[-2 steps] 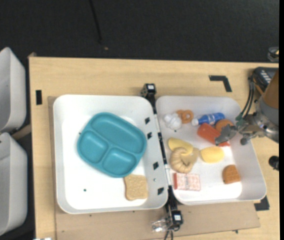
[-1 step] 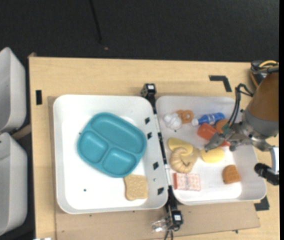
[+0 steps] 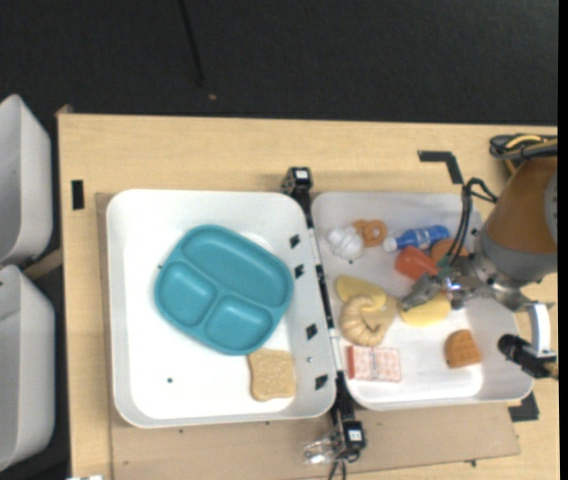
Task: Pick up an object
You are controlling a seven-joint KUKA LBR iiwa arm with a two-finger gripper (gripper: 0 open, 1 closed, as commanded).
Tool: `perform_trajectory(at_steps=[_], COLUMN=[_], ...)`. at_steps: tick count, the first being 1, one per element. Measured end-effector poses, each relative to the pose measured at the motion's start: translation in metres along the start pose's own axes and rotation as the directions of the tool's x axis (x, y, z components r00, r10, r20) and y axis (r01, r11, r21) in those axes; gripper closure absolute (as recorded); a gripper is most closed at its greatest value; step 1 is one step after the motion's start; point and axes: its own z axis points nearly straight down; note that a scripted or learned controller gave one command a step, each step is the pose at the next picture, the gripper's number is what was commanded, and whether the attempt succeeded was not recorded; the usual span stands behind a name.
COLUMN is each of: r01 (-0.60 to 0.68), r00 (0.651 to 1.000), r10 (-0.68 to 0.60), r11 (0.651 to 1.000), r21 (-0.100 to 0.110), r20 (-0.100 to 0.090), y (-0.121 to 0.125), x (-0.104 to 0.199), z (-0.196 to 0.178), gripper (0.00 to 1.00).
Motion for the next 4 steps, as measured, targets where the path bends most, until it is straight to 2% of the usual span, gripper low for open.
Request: perform_trajectory(at_steps=[1,3,4], r01=[-0.005,0.008,0.010], r00=[1.000,1.000,1.000], r10=[0.005,-0.008,-0.010], r11=[1.000,1.000,1.000], r21=[-0.007,-0.008,-0.004], r20=[0.002,0.002,0.001], y=[0.001,0.003,0.004], x=[-0.002,-0.005,-0.006], z=[-0.013,-0.142,-0.141], gripper=[1.00,1.00,1.00])
